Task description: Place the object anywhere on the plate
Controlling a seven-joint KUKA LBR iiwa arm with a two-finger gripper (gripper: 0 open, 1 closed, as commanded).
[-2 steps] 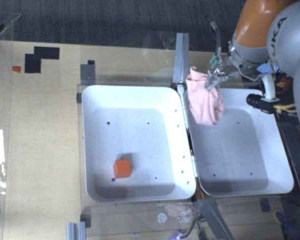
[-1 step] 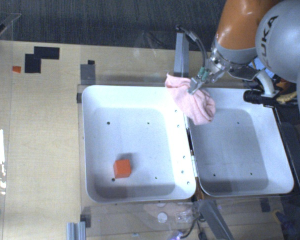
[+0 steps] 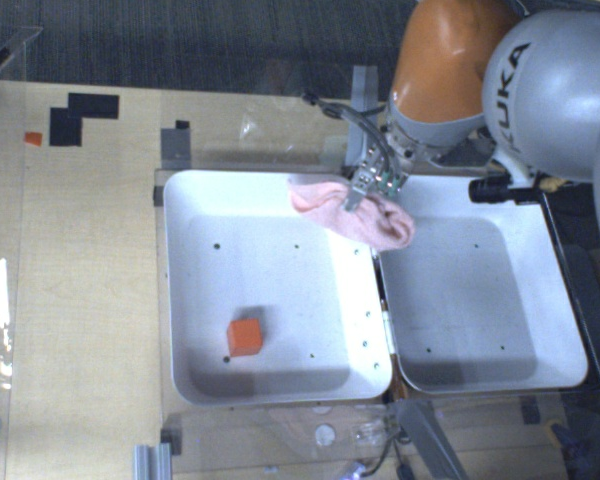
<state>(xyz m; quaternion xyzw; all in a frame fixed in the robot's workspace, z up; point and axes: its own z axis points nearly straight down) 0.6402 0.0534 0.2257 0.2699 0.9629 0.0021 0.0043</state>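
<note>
A crumpled pink cloth [image 3: 352,218] hangs at the back of the bins, over the rim where they meet. My gripper [image 3: 361,192] comes down onto its upper middle, and the fingers are shut on a bunched fold of the fabric. One end of the cloth trails left over the left bin [image 3: 195,268], the other droops right over the edge of the right bin [image 3: 550,298]. A small orange block [image 3: 245,337] lies on the floor of the left bin near its front, far from the gripper.
The grey arm with its orange band [image 3: 450,48] fills the upper right above the right bin. Black markers [image 3: 78,116] and a small orange square [image 3: 33,139] sit on the bench at far left. A metal post [image 3: 364,93] stands behind the bins.
</note>
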